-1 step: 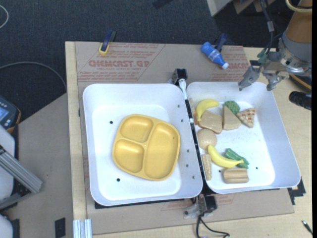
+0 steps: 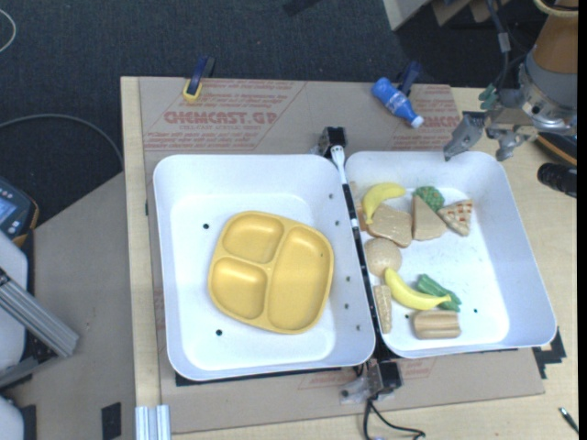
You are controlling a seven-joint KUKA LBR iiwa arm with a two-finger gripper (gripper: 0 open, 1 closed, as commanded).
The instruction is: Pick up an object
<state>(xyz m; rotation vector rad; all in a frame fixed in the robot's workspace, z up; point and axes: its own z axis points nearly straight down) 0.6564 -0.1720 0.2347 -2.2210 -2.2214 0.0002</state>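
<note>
The yellow divided tray [image 2: 272, 270] is seen far left of the hand [image 2: 484, 138]. Toy foods, among them a banana [image 2: 410, 291], lie below-left of it. The hand is held spread, nothing grasped; approach is under way, and descent is judged next.

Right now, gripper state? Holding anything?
Gripper: open, jaws spread, nothing between them, above the right bin's far edge.
</note>
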